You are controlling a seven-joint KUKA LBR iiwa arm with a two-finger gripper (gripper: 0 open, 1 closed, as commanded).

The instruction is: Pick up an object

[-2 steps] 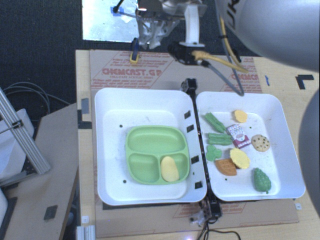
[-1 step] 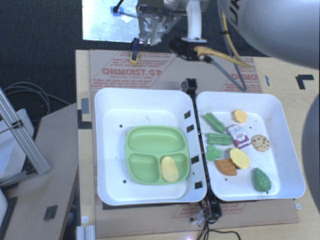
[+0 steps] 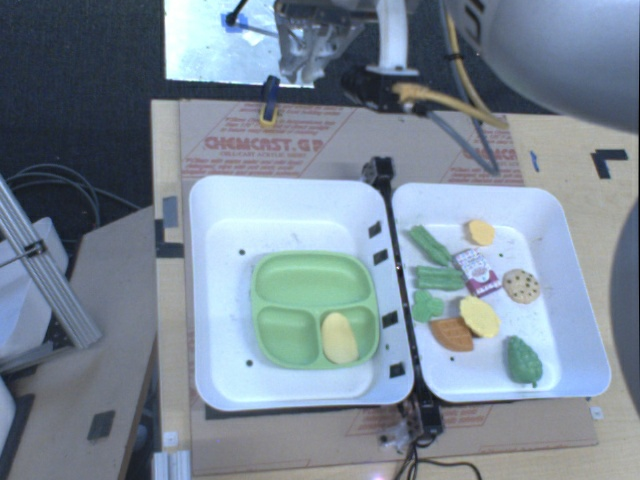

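White plastic forms two shallow bins side by side on a tan bench with a printed cardboard sheet (image 3: 300, 138) under them. The left bin (image 3: 215, 268) holds a green divided plate (image 3: 300, 288) set toward its right half, with bare white floor to the plate's left and above it. A pale yellow oval food piece (image 3: 340, 338) lies in the plate's lower right compartment, touching the compartment walls.

A black hinge strip (image 3: 395, 268) runs between the bins.

The right bin (image 3: 575, 268) holds a cluster of toy foods in its middle. A green pea pod (image 3: 430, 243) lies near the top left, with a second green piece (image 3: 440, 278) below it and a small green lump (image 3: 427, 306) under that. A pink and white packet (image 3: 477, 271) sits just beside them. A yellow slice (image 3: 481, 232) lies near the top, a chocolate chip cookie (image 3: 521, 286) to the right, a yellow piece (image 3: 480, 317) resting on an orange wedge (image 3: 452, 334), and a dark green bumpy piece (image 3: 522, 360) alone near the lower right wall. The bin's right edge has open floor.

The gripper (image 3: 312, 63) hangs above the bench's far edge, well apart from both bins, blurred; its fingers look narrow and hold nothing. The grey arm is cut off at the top right.
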